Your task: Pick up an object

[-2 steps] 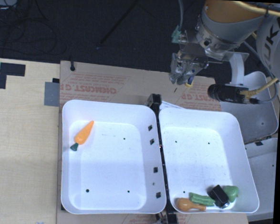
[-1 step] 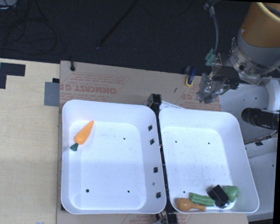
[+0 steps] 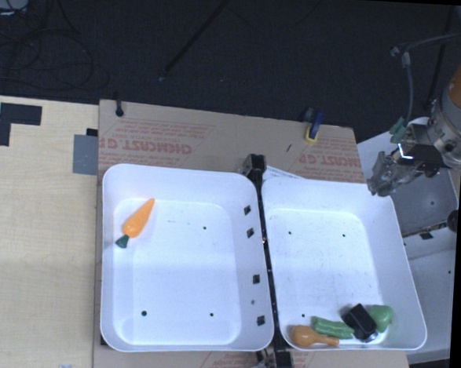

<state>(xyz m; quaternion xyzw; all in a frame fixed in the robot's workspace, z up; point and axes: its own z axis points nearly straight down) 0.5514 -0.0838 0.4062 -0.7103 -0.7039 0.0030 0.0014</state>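
Note:
An orange toy carrot [image 3: 137,219] with a dark green tip lies in the left bin [image 3: 169,336], near its upper left corner. In the right bin [image 3: 411,306], at the front right corner, lie a black block [image 3: 359,321], a green object [image 3: 379,315], a green pod-shaped toy [image 3: 331,328] and an orange-brown pear-shaped toy [image 3: 311,337], close together. My gripper [image 3: 382,182] hangs outside the right bin, past its upper right corner, far from all the objects. Nothing shows between its fingers.
A black divider bar [image 3: 259,244] runs between the two bins. A yellow-and-blue clamp [image 3: 313,128] sits at the back edge of the cardboard base. Cables hang near the arm at the right.

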